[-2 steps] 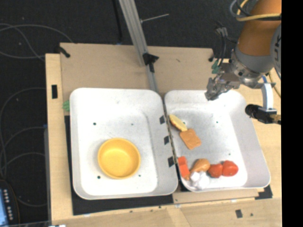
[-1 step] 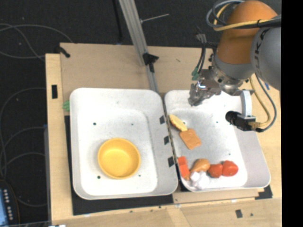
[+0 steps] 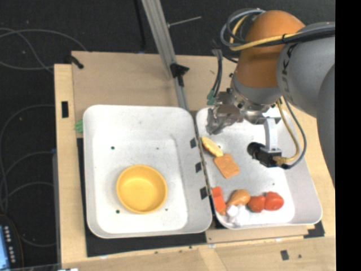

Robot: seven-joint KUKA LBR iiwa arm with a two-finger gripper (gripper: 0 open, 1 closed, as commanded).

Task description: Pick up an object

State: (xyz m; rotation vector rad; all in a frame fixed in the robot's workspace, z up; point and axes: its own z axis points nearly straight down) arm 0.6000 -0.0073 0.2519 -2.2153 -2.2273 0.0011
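Left bin [image 3: 101, 123]: yellow bowl [image 3: 141, 188] only, sitting apart from the food pieces. Right bin [image 3: 304, 196]: toy food crowded along the near-left corner — yellow piece [image 3: 212, 147], tan slab [image 3: 226, 166], orange block [image 3: 217, 197], tomato [image 3: 273, 201]. Gripper [image 3: 216, 120] poised just above yellow piece, likely the pick target; grip state impossible to tell, nothing seen held.

Crowded right bin, roomy left bin

The right bin [image 3: 299, 191] has bare floor in its middle and right; food pieces [image 3: 225, 165] line its left wall and lower edge. In the left bin [image 3: 135, 129], a yellow bowl [image 3: 141, 188] occupies the lower centre, the upper half open.
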